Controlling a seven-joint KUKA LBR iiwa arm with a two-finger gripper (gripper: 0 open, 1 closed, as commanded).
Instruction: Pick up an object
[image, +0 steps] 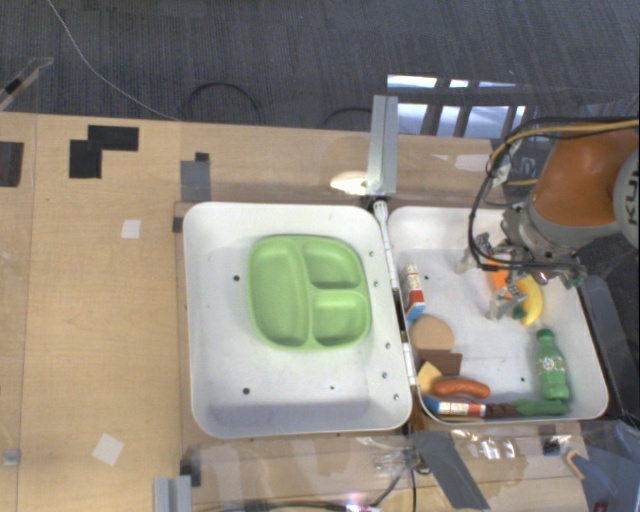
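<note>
**Gripper low over the banana in the right bin**

The banana (530, 300) lies directly under the gripper (512, 292), slightly to its lower right, with the long axis slanted from upper left to lower right. It is yellow, curved and smooth, with a small green piece at its lower end. Whether the gripper is open or closed, I cannot tell. Just below it stands a green bottle (549, 368), glossy plastic. Further left from the gripper lie a round brown cookie (432, 332) and a red sausage (460, 387). Far to the left, the other bin (215, 400) carries a matte green divided tray (306, 290).
</note>
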